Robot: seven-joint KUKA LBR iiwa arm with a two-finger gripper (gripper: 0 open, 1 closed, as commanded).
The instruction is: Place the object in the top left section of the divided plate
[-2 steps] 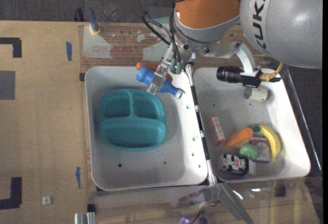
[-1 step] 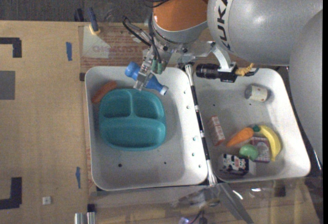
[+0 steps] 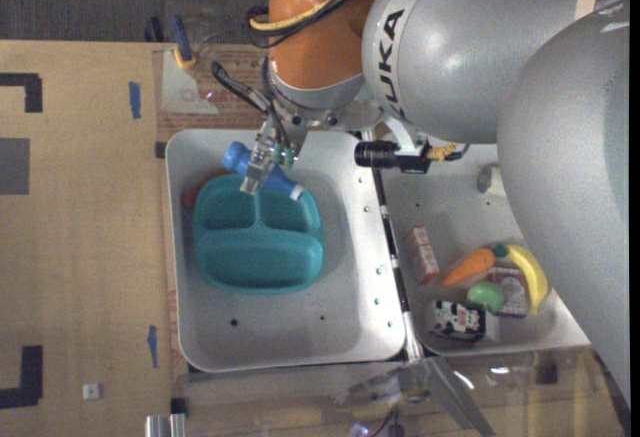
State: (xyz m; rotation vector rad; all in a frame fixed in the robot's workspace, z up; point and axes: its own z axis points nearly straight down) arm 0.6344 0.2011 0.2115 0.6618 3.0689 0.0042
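A teal divided plate (image 3: 258, 260) lies in the left white bin (image 3: 300, 330). My gripper (image 3: 260, 173) hangs over the plate's top edge, reaching in from the right. A blue object (image 3: 236, 156) sticks out on both sides of the fingers, with its other end (image 3: 291, 191) over the plate's upper right part. The gripper is shut on this blue object. The fingers hide its middle.
A small red thing (image 3: 188, 195) lies against the plate's left side. The right bin (image 3: 500, 210) holds a carrot (image 3: 468, 267), a banana (image 3: 530, 275), a green piece (image 3: 486, 296), a reddish box (image 3: 424, 253) and a black-and-white box (image 3: 460, 320). The arm covers the upper right.
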